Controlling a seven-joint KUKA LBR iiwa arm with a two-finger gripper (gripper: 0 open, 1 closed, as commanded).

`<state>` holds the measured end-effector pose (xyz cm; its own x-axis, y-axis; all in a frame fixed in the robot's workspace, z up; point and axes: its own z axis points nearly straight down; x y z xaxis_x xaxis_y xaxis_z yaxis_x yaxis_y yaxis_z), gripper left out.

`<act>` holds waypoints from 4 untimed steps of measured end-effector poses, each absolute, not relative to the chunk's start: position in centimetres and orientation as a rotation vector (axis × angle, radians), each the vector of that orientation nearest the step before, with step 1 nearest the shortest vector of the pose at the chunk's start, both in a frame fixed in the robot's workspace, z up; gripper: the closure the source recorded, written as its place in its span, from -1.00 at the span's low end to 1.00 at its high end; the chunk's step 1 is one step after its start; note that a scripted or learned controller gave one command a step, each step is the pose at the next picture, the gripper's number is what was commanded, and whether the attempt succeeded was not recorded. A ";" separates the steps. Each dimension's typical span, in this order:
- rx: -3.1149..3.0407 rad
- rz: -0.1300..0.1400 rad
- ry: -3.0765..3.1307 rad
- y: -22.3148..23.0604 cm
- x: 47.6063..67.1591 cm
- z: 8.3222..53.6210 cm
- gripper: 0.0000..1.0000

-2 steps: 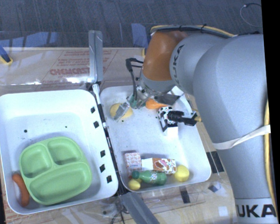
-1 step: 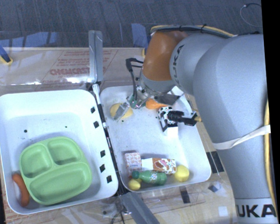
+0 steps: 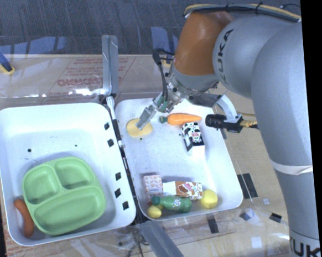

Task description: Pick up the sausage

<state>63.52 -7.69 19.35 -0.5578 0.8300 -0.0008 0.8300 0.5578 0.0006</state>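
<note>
Over the right bin (image 3: 226, 164), the gripper (image 3: 144, 120) is seen touching a yellow disc (image 3: 134, 129), its spread not discernible, while the sausage (image 3: 22, 216) is left in the left bin (image 3: 49, 120).

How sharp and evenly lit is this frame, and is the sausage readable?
Camera view: soft overall, small labels unreadable; lighting even with faint shadows; mild sheen on the arm's orange band; the sausage reads as a reddish strip, partly tucked beside the green tray at the left bin's edge.

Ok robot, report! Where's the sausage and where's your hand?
Gripper over round yellow piece, right bin. Brown-orange sausage in left bin, near-left corner, beside green divided plate. Bin walls between them.
</note>
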 end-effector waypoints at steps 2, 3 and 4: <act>1.984 -0.005 2.439 9.7 65.6 19.1 -1.00; 2.000 0.000 2.422 10.5 65.6 31.1 -1.00; 1.894 -0.006 2.509 11.1 65.6 17.0 -1.00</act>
